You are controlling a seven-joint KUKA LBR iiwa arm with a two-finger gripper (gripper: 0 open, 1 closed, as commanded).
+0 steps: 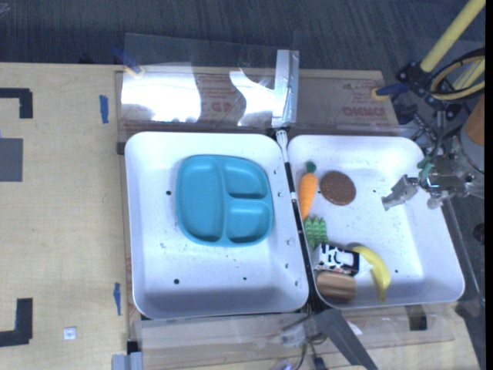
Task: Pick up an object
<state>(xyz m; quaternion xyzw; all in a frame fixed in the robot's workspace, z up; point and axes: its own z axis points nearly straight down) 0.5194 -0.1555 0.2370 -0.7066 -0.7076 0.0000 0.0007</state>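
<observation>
Surface: one, pale wood, bearing two shallow white bins side by side, with black marks at its left edge.

Bins: two. The left bin holds one item. The right bin holds six items, gathered along its left side and near corner.

Blue tray: one, with three compartments, lying flat in the middle of the left bin, apart from every wall.

Arm: one, entering from the right over the far right corner of the right bin, with cables and a yellow tube above it.

Claw: one, metallic, over bare floor in the right part of the right bin, well apart from all the items. Whether its fingers are apart or together cannot be told; nothing shows between them.

Banana: one, yellow, curved, near the front of the right bin, just right of the black-and-white item.

Carrot: one, orange with a green top, lying along the left wall of the right bin.

Brown disc: one, round and flat, just right of the carrot.

Black-and-white item: one, patterned like a cow, between the green item and the tan block.

Tan block: one, brownish, at the front edge, touching the black-and-white item.

Green item: one, small and leafy, just below the carrot's tip.
</observation>
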